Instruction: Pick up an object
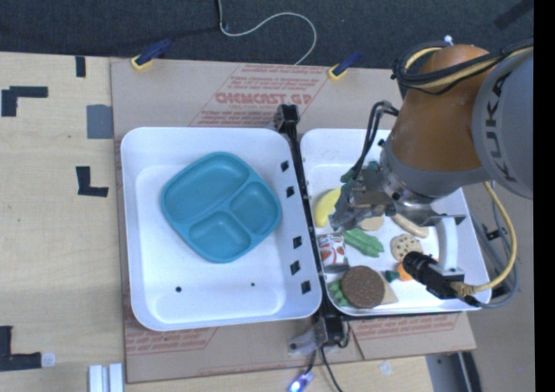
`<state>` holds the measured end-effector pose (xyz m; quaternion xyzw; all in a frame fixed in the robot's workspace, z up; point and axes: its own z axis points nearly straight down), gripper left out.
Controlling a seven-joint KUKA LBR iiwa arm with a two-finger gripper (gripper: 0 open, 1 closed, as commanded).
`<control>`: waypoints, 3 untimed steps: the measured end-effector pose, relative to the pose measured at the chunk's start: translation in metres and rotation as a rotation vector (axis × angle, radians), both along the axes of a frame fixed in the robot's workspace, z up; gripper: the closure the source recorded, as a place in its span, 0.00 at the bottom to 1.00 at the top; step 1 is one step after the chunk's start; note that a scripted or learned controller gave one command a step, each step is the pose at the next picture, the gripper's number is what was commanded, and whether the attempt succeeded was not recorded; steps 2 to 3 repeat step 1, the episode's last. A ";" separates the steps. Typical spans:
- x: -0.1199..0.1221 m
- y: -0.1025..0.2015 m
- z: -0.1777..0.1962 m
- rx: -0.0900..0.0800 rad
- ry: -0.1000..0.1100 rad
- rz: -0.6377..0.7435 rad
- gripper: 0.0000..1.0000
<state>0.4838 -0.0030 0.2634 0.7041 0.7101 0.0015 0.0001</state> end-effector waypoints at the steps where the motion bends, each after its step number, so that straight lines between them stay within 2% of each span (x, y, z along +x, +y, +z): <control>1: 0.000 0.061 0.079 0.000 -0.003 0.001 1.00; 3: 0.000 0.061 0.079 0.000 -0.003 0.001 1.00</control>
